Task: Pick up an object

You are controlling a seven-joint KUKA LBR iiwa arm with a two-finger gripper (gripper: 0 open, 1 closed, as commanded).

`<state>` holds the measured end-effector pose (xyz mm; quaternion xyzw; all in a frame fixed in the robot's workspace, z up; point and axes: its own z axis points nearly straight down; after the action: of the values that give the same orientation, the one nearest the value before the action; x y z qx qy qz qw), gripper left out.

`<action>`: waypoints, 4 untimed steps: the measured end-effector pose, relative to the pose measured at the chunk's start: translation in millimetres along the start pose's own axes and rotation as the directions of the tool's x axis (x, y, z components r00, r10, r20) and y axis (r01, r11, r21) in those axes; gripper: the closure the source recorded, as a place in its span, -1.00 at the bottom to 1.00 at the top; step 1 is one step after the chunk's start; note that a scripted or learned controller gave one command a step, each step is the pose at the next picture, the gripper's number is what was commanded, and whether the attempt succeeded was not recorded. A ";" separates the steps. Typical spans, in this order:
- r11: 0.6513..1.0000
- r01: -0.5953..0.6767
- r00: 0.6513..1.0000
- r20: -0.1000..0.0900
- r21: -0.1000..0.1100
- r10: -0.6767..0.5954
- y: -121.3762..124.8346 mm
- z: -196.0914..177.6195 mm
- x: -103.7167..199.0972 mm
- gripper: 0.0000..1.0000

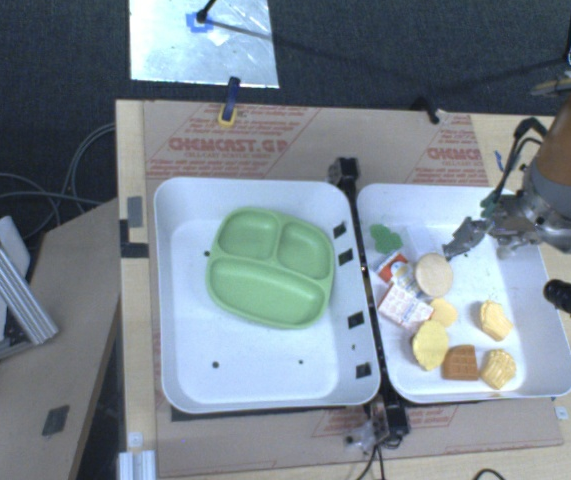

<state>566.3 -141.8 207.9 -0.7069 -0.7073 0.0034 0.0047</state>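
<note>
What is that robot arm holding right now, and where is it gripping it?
Nothing that can be seen. The gripper hangs over the right bin, just above the round beige toy, with nothing visible between its tips.

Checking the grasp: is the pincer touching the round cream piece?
Cannot tell. In the camera view the pincer ends right beside the round cream piece; neither contact nor gap shows plainly.

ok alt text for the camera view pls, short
A grey arm's end effector hovers over the right white bin, above a cluster of toy food including a round bun and a brown waffle. The left white bin holds a green divided plate.
</note>
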 end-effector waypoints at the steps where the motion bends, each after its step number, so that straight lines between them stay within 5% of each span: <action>1: 1.000 0.003 1.000 0.002 -0.013 -0.003 2.8 -7.2 0.4 -1.00; 4: 1.000 0.000 1.000 -0.001 -0.015 0.000 8.5 121.8 3.6 -1.00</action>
<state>573.4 -138.0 86.1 -0.7069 -0.7073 -0.0021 0.0000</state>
